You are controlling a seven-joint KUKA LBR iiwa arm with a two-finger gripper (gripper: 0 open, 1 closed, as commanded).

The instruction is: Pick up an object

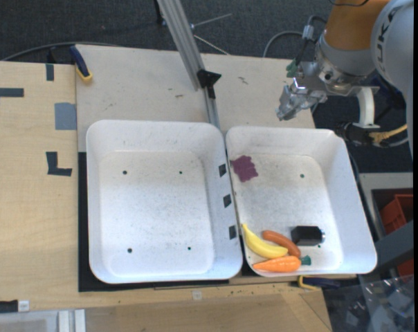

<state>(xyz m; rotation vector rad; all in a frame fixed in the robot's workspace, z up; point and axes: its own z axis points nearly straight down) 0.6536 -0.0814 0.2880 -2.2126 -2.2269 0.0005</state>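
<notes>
The right bin holds a purple flat piece near its far left corner. At its near edge lie a yellow banana, a small orange carrot, a larger orange carrot and a black block, all bunched close together. My gripper hangs above the far rim of the right bin, well away from all of these, with nothing seen between its fingers.
The left bin sits beside the right one. A slanted metal pole runs down to the gap between the bins. A yellow and blue tool lies on the bench at the far left.
</notes>
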